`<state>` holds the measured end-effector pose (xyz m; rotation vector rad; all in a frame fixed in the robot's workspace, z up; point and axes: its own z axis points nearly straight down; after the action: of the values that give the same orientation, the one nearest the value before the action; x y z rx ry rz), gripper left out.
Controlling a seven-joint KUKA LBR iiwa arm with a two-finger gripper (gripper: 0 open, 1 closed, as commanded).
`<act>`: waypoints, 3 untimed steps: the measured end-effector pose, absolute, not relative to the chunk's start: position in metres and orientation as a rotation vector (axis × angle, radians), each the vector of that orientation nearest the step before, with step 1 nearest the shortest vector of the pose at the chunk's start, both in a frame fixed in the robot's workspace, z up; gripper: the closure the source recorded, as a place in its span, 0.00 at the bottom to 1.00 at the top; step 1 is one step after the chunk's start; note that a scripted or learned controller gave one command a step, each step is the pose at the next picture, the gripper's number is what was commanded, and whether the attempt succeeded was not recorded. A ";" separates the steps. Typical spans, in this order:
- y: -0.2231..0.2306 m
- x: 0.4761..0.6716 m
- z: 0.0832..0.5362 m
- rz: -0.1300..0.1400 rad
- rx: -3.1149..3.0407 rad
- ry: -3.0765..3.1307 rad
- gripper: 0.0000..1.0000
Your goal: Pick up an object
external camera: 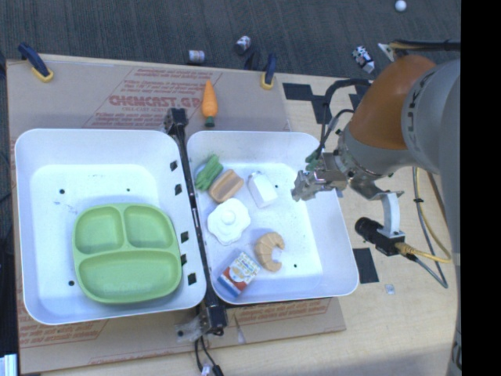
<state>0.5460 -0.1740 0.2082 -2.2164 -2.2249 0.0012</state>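
Even, moderately bright overhead lighting; soft focus across the frame.

Illumination is diffuse, with no hard-edged shadows. The left bin [31, 233] and right bin [333, 257] read bright white, close to overexposed along their rims, while the dark floor [156, 6] at the top is dim and grainy. A faint shadow lies under the green tray [125, 253] along its lower edge. The arm [399, 100] shows a mild sheen on its orange band. Fine detail is lost: print on the cardboard [153, 96] is only partly legible, and small items appear slightly blurred. No strong edge distortion is evident.
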 end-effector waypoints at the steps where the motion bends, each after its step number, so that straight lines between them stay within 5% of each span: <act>1: -0.157 0.477 0.234 0.002 -2.215 -2.224 1.00; 3: -0.174 0.476 0.235 0.003 -2.213 -2.226 1.00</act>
<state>0.4762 -0.1740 0.2355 -2.2132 -2.2259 0.0034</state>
